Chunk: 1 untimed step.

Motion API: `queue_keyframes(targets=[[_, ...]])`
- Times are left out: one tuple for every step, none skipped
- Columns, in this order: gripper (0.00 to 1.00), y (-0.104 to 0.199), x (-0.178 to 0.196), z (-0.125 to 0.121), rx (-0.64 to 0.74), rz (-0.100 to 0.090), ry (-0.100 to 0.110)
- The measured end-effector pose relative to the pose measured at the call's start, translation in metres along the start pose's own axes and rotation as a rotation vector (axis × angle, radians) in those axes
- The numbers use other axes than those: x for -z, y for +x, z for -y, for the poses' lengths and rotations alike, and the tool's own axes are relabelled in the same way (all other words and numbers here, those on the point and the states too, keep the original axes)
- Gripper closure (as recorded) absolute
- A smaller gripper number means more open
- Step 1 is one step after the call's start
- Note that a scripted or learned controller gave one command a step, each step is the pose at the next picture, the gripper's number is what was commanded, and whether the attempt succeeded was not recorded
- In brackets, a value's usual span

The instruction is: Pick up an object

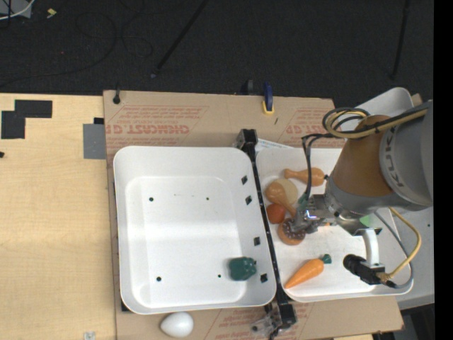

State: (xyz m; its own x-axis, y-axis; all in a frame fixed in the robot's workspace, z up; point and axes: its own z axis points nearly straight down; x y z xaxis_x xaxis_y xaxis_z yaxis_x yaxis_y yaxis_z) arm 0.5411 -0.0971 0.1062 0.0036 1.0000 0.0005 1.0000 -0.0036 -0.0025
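Observation:
My gripper [303, 219] hangs low in the right bin [340, 285], over its left-middle part. Right under it lies a brown round object [290, 234], partly covered by the gripper. Just to its left sit a red item [276, 212] and a tan pear-shaped object [281, 190]. An orange drumstick-like piece [304, 176] lies farther back. An orange carrot [306, 272] with a green top rests near the bin's front edge. A dark green object [242, 268] sits in the left bin [141, 190], at its front right corner.
A white egg [176, 324] lies outside the bins on the cardboard, in front of the left bin. A black divider [258, 218] runs between the two bins. The grey arm [375, 168] covers the right bin's far right part.

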Motion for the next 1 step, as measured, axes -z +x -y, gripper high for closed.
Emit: queue_keyframes(targets=[[1.0, -0.0155, 0.0264, -0.0473, 0.004, 0.002, -0.005]])
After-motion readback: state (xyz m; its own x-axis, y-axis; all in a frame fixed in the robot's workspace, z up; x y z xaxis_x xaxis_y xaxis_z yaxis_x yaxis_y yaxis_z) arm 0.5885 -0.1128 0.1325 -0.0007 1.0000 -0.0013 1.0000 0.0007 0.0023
